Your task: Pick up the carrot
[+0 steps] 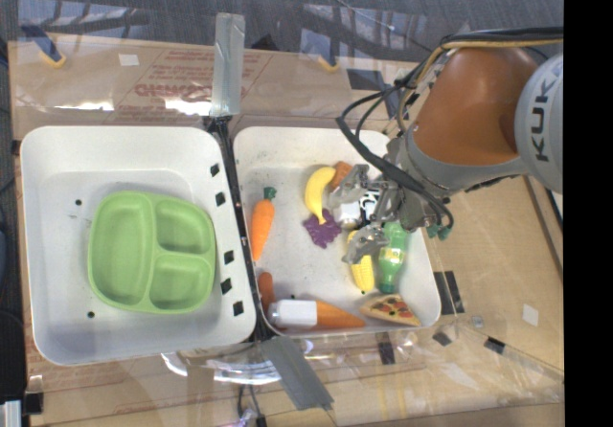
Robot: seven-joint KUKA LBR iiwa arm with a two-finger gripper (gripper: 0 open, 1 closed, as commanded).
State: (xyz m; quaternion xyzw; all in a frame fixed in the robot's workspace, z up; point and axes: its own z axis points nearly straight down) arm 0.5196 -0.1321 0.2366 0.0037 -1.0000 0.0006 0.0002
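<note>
Finger opening impossible to tell amid clutter; guide gripper [372,216], well apart from carrot [261,225], over its middle, straddle its width, then close.

Divided plate [151,251] in left bin [38,224]; carrot [261,224], banana [317,190], pizza slice [391,308] in right bin [287,143].

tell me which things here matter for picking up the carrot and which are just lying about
For the job:
- carrot, left side of the right bin
- end effector, over the toys to the carrot's right

Lying about:
- banana
- purple grapes
- pizza slice
- green bottle
- green divided plate, in the left bin
</note>
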